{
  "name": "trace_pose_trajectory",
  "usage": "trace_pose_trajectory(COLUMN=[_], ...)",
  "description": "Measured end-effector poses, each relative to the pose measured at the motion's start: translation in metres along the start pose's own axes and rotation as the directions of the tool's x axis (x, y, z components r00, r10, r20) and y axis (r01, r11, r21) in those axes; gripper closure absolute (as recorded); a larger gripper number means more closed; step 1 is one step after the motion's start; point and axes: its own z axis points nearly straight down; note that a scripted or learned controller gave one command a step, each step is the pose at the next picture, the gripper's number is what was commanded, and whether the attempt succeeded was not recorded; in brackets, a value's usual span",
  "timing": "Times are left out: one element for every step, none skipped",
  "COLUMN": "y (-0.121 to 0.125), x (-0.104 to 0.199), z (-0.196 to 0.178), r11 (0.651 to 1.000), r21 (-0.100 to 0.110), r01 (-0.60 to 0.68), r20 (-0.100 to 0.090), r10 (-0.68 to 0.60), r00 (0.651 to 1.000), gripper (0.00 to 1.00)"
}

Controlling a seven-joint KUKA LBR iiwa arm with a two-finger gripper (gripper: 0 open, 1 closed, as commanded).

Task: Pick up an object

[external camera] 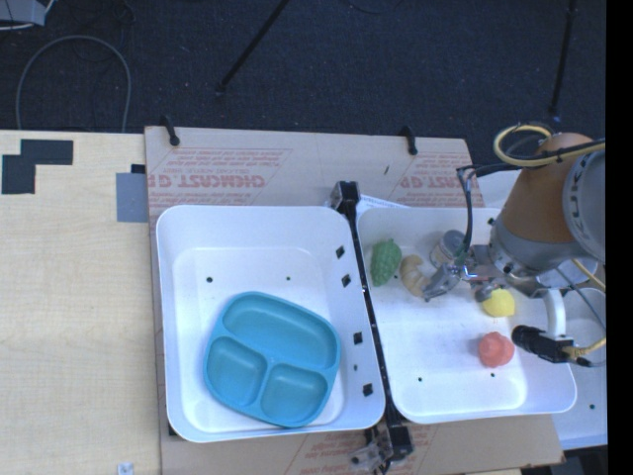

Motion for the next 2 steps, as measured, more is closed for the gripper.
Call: trace_pose_trajectory(y=[0.0,0.0], x=[0.001,0.0], z=[0.024,0.012], r11=[1.0,1.0], r21=[-0.001,-0.002], r01=[0.0,-0.003], r20=[0.0,0.0], r10=[0.0,0.003], r00=[1.0,1.0], gripper=[0.0,1.0])
